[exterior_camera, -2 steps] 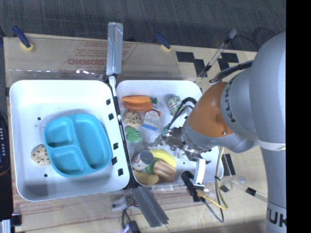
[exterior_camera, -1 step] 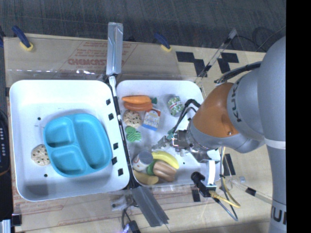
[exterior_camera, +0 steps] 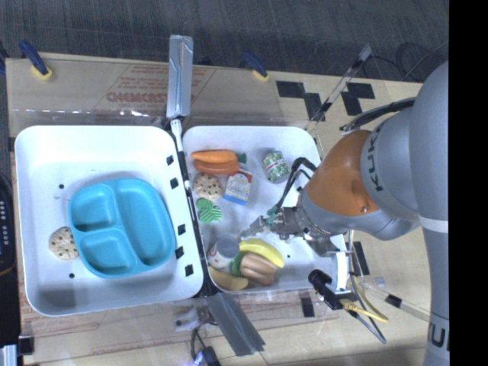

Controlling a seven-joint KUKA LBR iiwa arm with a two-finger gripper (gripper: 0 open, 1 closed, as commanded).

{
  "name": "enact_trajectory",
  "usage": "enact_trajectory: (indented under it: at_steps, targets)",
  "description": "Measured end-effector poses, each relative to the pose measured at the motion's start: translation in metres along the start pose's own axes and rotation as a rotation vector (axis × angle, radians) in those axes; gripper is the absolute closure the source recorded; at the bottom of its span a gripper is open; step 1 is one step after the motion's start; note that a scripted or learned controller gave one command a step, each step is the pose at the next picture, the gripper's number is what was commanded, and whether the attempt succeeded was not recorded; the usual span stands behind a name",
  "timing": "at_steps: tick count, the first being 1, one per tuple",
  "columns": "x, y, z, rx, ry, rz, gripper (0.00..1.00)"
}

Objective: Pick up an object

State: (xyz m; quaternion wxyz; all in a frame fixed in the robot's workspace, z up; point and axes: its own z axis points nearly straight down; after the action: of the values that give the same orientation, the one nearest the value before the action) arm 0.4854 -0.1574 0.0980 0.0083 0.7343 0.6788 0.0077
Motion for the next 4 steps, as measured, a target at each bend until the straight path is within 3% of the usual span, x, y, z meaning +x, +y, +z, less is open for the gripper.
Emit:
enact_trajectory:
  at_steps: [1,2,4]
  targets:
    - [-0.009,-0.007,-0.040,0.028,-0.001,0.147,0.00]
    - [-0.008,-0.001,0.001,0.009,0.005,0.066,0.00]
    - [-0.001,-0.002,0.001,0.011,0.003,-0.164,0.00]
